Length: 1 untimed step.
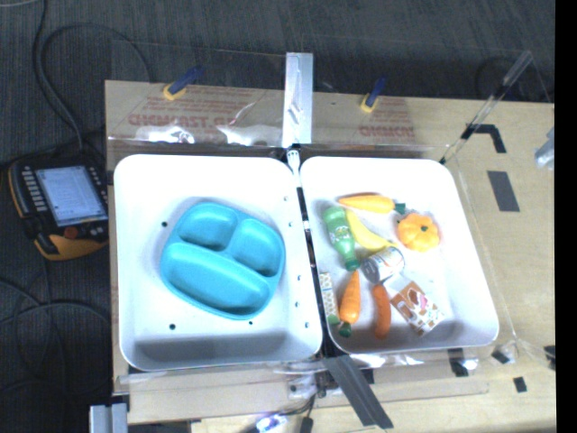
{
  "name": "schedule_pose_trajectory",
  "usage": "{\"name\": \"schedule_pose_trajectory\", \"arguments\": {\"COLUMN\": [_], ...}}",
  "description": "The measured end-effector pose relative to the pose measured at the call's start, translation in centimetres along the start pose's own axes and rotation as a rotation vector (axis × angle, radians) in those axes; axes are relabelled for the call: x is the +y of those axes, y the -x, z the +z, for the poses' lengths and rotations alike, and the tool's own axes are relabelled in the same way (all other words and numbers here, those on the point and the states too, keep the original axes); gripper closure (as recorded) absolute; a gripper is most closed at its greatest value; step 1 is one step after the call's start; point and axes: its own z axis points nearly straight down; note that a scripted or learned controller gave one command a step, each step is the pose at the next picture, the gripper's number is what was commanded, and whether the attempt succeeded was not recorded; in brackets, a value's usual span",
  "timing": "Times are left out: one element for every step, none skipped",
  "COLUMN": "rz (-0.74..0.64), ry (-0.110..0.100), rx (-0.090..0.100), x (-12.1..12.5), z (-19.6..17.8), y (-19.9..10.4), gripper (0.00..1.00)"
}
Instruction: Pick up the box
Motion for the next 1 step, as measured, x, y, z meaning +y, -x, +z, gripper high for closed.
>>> {"name": "schedule_pose_trajectory", "arguments": {"rz": [0.000], "ry": [-0.003], "rx": [-0.002], "x": [0.16], "z": [-0.79], "y": [0.07], "gripper": [1.00]}}
